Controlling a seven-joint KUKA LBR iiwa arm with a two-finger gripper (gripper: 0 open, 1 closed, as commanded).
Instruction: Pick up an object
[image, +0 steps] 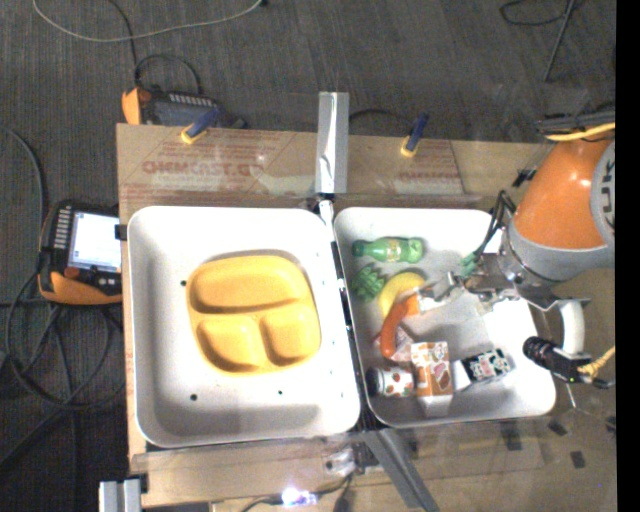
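The right bin (520, 400) holds several objects. A green bottle (390, 249) lies near its far edge, with a green leafy piece (366, 284) beside it. A yellow banana-like piece (402, 287) and an orange sausage-shaped piece (394, 325) lie in the middle. Along the near side stand a small can (392, 381), a white and orange carton (431, 372) and a small dark box (488, 365). My gripper (437, 292) reaches in from the right, low over the bin, its tip right next to the upper end of the orange piece. Nothing visibly hangs from it.
The left bin (160, 300) holds a yellow divided tray (257, 310). A metal post (331, 150) stands behind the divider between the bins. The arm's orange band (570, 205) overhangs the right bin's far right corner. A handheld pendant (85, 250) lies left of the bench.
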